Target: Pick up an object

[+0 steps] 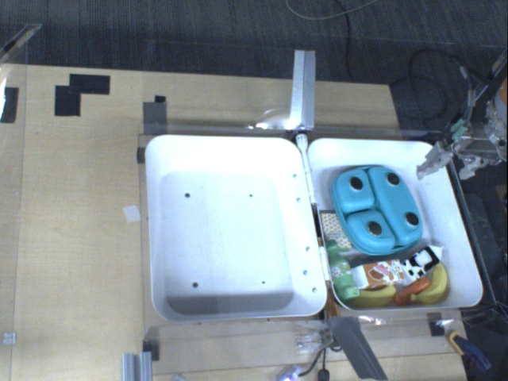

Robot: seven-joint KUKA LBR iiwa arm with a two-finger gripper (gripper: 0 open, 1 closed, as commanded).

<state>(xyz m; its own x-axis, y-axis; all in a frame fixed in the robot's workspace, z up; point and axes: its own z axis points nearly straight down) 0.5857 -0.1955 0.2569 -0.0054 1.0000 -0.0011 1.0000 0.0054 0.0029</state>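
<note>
The right bin (444, 213) holds a blue moulded tray-like object (375, 209) with four rounded lobes, lying in its middle. Near the front wall lie a yellow banana-shaped toy (397, 294), a colourful printed pouch (379, 275), a black-and-white item (423, 260) and a green packet (340, 270). A small patterned card (331, 227) rests against the left wall. My gripper (434, 160) hangs over the bin's far right corner, to the right of and beyond the blue object and apart from it. Nothing shows in its grasp.
The left bin (226, 225) stands beside the right one, sharing a middle divider. A metal post (304, 94) rises behind the bins. Cables (341, 6) lie on the dark floor beyond the bench. Black tape marks (79, 92) sit on the wooden benchtop at far left.
</note>
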